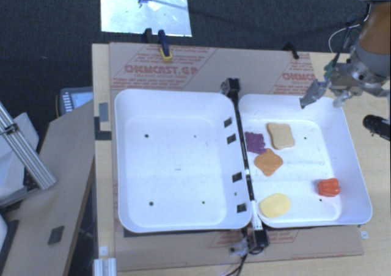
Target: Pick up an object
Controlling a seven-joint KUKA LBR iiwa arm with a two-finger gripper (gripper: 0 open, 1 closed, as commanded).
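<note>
Hanging over the back edge of the right bin [351,146] with fingers apart and nothing held, the gripper [324,94] has every toy food still to pick.

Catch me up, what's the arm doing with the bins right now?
Nothing is grasped yet. The grey arm's two-finger hand hovers over the far right corner of the right white bin, fingers spread and holding nothing. Five items lie in that bin: a tan toast-shaped piece, a purple crumpled lump, an orange flat piece, a yellow oval piece and a red pepper-like toy. None of them is touched. The left white bin sits alongside.
</note>
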